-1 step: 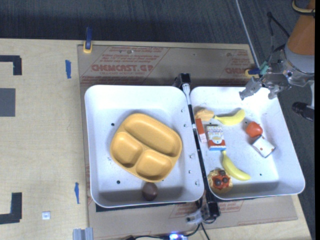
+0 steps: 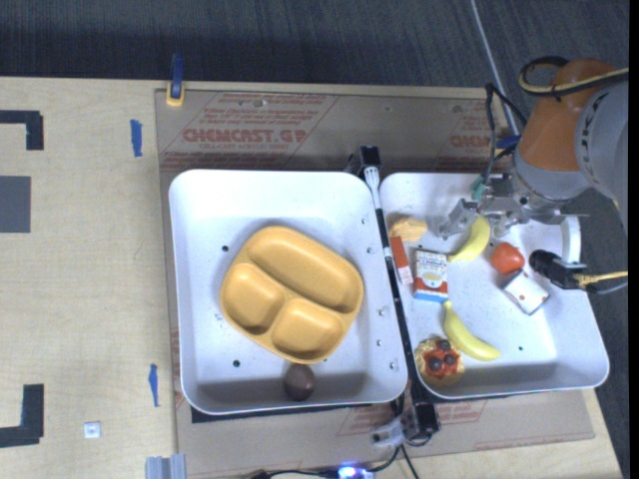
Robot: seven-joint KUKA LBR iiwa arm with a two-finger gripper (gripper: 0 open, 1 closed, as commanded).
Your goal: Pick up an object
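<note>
Yellow tray (image 2: pixel 290 292), 2 yellow bananas (image 2: pixel 467 333), red tomato (image 2: pixel 507 257)

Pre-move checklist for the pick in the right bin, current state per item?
1. Gripper over the right bin: ok.
2. Upper banana directly under the gripper: ok.
3. Banana between the fingers: cannot tell.
4. Space around that banana: not ok, red object and small carton sit close.
5. Lower banana away from the gripper: ok.
6. Yellow tray in the left bin, away from the arm: ok.
</note>
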